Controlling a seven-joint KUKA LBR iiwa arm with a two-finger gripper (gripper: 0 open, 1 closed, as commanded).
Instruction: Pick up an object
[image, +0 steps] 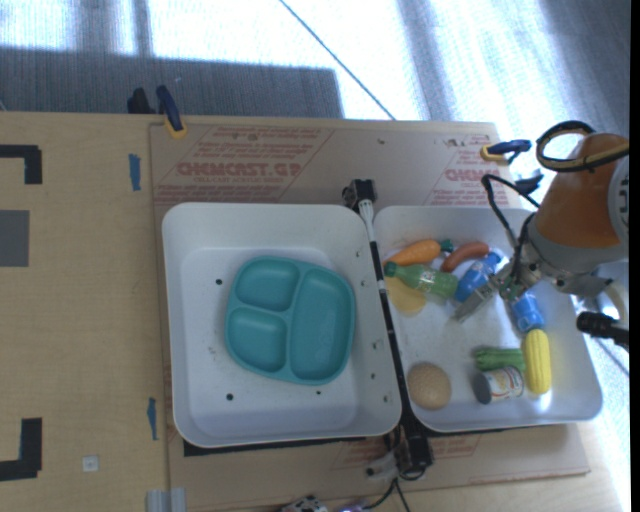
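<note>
Stage of task: approach, no lift to be seen; nothing raised clear of either bin

Gripper: low in the right bin, at the end of the arm, set among the upper cluster of toys, just beside the blue bottle and the blue piece. Open or closed: cannot tell, tip lost in clutter and glare. Not to be counted as holding anything

Candidates for picking, all lying on the floor of the right bin:
- carrot, near the far wall
- green bottle, on its side, touching or overlapping the yellow piece
- red-orange piece, next to the blue bottle
- corn cob, near the right wall
- green piece, beside the corn cob
- small can, on its side below the green piece
- tan ball, apart from the rest, near the dividing wall

Left bin: teal divided plate, well apart from the gripper

Left to do, by judgement: closing on one item, then lifting it clear; the whole pick outstanding

Hard to make out:
- which item is aimed at, blue bottle or blue piece equally likely
- contact between gripper and either item, not resolvable
- grey shape under the wrist, part of the tool or a toy, unclear
- arm cut off at the right edge
- label on the can unreadable
</note>
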